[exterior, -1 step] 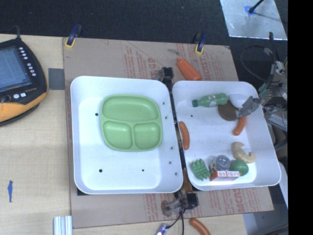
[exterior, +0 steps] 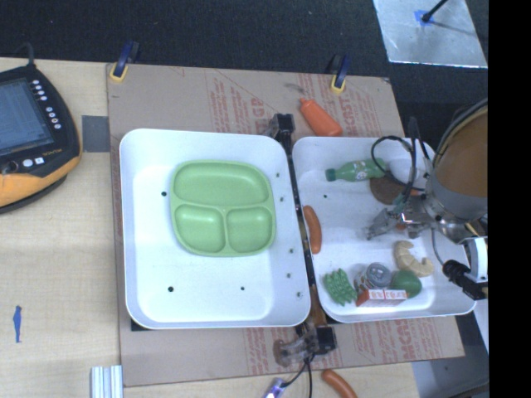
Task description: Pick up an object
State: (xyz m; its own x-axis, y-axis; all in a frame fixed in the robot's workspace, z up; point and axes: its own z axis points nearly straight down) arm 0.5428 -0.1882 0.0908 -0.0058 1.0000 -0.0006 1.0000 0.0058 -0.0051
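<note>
My gripper [exterior: 392,222] hangs low over the middle of the right bin [exterior: 332,152], with the grey arm and its orange band [exterior: 465,160] above it on the right. Around it lie a green bottle [exterior: 353,172], a brown disc [exterior: 385,190], a beige piece [exterior: 409,256] and a sausage [exterior: 313,228] by the bin's left wall. Along the near side sit a green leafy toy [exterior: 338,286], a small can [exterior: 377,273], a red box [exterior: 382,297] and a green lump [exterior: 407,283]. I see nothing held in the gripper.
The left bin [exterior: 149,297] holds a green divided plate [exterior: 222,206]. An orange carrot [exterior: 319,118] lies on the cardboard behind the right bin, and another orange piece [exterior: 340,381] lies at the front edge. A teach pendant [exterior: 29,139] rests at far left. A black cable [exterior: 390,145] loops near the arm.
</note>
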